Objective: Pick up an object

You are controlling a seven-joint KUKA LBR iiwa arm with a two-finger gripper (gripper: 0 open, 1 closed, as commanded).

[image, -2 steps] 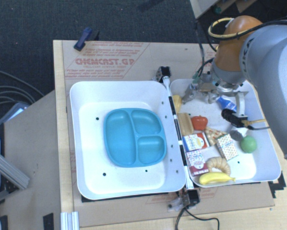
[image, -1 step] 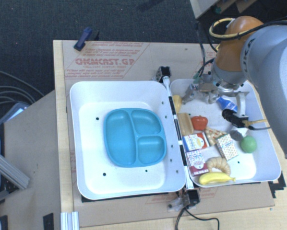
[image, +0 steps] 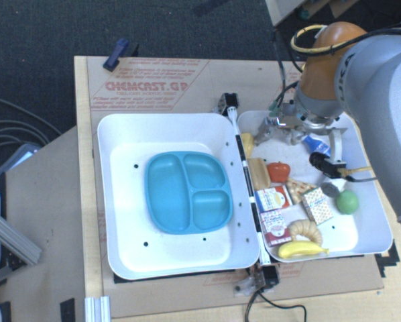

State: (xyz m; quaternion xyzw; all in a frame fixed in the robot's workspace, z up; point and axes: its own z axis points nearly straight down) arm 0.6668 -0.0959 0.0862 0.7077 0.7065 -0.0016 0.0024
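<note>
The grey arm with its orange band (image: 334, 42) reaches in from the upper right of the frame, its gripper (image: 301, 131) lowered over the far end of the right bin (image: 375, 237); whether it is open or closed cannot be told. One blue divided plate (image: 187, 192) lies alone in the left bin (image: 120, 139). The right bin, at centre right, holds one red tomato-like piece (image: 279, 172), one green ball (image: 347, 202), one yellow banana (image: 301, 249), one croissant (image: 306, 230), one wooden block (image: 257, 173) and two small printed packets (image: 273, 210), crowded close together.
</note>
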